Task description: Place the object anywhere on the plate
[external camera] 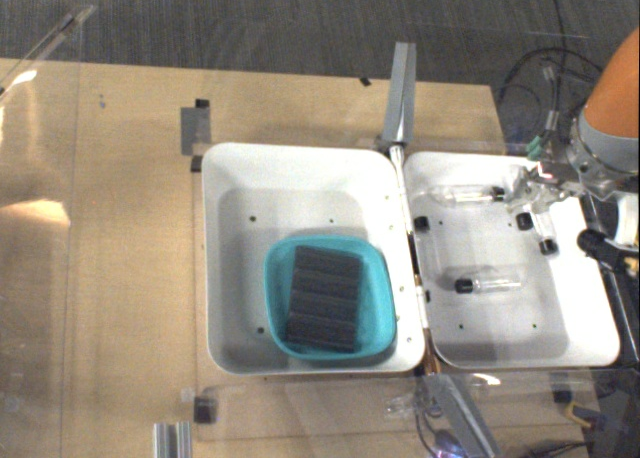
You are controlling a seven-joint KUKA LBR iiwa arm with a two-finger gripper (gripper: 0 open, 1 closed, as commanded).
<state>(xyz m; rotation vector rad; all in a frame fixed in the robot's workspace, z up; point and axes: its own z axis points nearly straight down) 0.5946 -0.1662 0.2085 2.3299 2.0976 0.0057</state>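
A teal plate (pixel 378 291) sits in the left bin (pixel 232 246), toward its front. On the plate lies a dark grey ribbed block (pixel 324 297), lengthwise and well inside the rim. My gripper (pixel 536 208) hangs over the back right part of the right bin (pixel 580 341), far from the plate. The grey wrist and orange band rise behind it at the right edge. No object is visibly held by it.
Two clear tubes with black caps lie in the right bin, one at the back (pixel 465 193) and one near the middle (pixel 490 284). A small black cap (pixel 421 223) lies by the divider. Cables hang at the back right.
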